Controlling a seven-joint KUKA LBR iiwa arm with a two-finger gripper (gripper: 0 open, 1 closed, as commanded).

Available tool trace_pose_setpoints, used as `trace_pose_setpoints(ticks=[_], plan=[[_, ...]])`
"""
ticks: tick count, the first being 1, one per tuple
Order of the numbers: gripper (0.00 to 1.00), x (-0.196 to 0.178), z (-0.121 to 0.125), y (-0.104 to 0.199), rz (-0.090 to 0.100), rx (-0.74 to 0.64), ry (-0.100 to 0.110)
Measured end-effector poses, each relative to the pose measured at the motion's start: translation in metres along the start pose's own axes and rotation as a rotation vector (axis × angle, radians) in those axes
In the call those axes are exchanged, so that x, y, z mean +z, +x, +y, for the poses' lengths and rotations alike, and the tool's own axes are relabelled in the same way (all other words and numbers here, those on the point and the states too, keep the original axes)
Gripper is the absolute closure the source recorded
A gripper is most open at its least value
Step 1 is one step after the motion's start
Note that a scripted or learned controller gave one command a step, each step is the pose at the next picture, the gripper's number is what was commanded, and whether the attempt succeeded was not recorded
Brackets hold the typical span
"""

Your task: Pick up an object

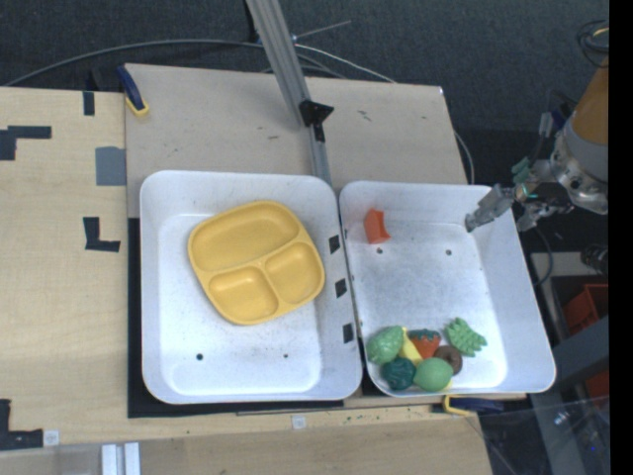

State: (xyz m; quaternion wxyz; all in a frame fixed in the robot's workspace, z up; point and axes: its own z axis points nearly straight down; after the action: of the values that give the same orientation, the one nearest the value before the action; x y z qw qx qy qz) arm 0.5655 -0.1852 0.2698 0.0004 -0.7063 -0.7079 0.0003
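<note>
The right bin [495, 295] holds an orange block [376, 226] near its far left corner. A cluster of toy foods lies along its near edge: a light green piece [386, 344], a red-orange piece [425, 342], a leafy green piece [465, 336], a dark teal piece [399, 372] and a round green piece [432, 374]. My gripper [506, 213] hovers over the bin's far right corner, open with nothing between its fingers, well away from the toys.
In the left bin [163, 295] lies a yellow divided plate [257, 262]. A slanted metal pole [287, 57] rises behind the bins. Cables run across the back, and a blue-and-yellow clamp [134, 92] sits on the bench's far left.
</note>
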Motion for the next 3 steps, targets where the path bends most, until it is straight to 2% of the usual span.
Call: trace_pose_setpoints(ticks=[1,3], plan=[[0.0,0.0,0.0,0.0,0.0,0.0,0.0],[0.0,0.113,0.008,-0.01,0.001,0.001,0.007]])
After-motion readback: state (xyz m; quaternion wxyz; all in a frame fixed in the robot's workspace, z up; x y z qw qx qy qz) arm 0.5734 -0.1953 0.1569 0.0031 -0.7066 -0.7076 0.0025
